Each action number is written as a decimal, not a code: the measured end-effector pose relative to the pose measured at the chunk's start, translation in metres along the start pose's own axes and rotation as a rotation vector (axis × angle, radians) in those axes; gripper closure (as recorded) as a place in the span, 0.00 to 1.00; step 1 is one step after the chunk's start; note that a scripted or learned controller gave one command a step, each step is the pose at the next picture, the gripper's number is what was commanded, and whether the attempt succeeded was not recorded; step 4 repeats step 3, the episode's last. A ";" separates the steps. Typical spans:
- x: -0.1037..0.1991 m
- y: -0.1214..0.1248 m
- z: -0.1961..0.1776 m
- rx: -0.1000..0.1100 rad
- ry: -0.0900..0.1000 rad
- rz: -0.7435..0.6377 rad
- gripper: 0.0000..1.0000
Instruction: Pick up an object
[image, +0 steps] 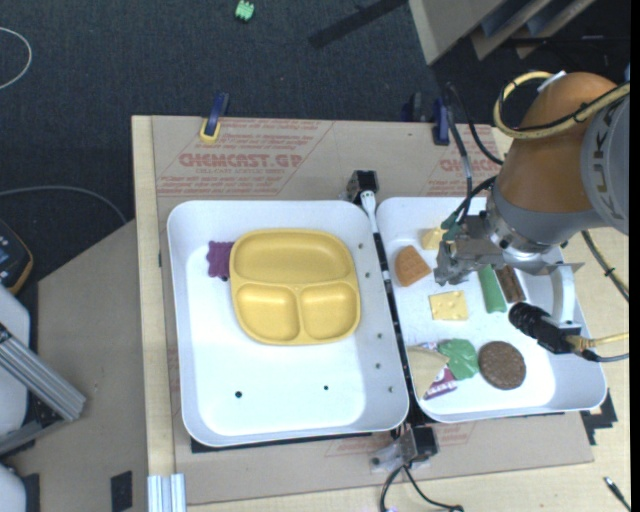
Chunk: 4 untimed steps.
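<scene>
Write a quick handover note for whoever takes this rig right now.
Hand: low over the right bin, between the orange-brown piece and the green stick; grip state unclear.
Right bin also holds the yellow square, brown disc and green lump.
Left bin: yellow divided plate, purple piece.
Done: no lift confirmed.
Left: grasp and lift one object.

Dark carpeted floor (120, 70) around a pale wooden bench (290, 150), white cable (20, 50) at left
</scene>
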<state>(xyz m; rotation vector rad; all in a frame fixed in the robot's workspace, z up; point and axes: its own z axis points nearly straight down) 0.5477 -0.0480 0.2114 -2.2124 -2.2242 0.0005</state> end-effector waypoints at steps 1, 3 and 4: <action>0.018 -0.022 -0.012 0.000 -0.001 0.003 1.00; 0.018 -0.021 -0.019 -0.002 -0.003 0.006 1.00; 0.018 -0.021 -0.019 -0.002 -0.003 0.006 1.00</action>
